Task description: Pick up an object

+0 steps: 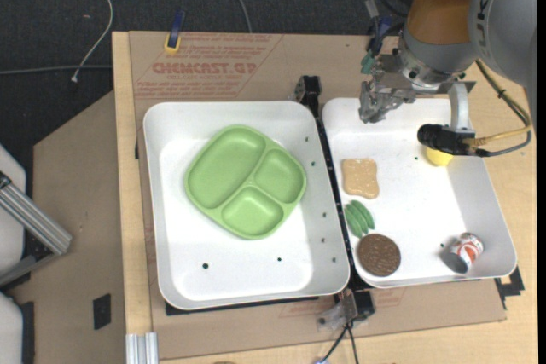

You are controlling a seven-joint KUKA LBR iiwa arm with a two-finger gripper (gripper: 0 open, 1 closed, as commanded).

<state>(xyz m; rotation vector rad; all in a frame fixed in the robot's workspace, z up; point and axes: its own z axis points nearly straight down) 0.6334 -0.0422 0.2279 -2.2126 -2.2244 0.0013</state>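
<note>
bins sit side by side on a printed cardboard sheet (213, 64), and all the small things are in the right bin (426, 209). the grey arm (452, 4) with its orange band comes in from the upper right and bends down over that bin's far left corner. the claw (375, 108) hangs there, pointing down at the white floor close to the rim. from where i stand i cannot tell whether the claw is wide or narrow, and i see nothing held in it

a tan bread slice (360, 177) lies flat by the left wall of the right bin, nearer to me than the claw and apart from it. just beside the slice, on the near side, is a green leafy piece (359, 217), lying at a slant. a brown round disc (378, 254) rests just past the leafy piece, close to the bin's near left corner. a small red and white can (464, 251) lies on its side in the near right corner, well apart from the others. a yellow thing (438, 156) sits by the far right side of the bin, partly hidden, so i cannot say what it is

the left bin (171, 226) carries a green divided plate (246, 181) with three compartments, lying flat and turned at an angle near the middle. a blue clip (177, 28) stands at the far edge of the cardboard sheet
</note>
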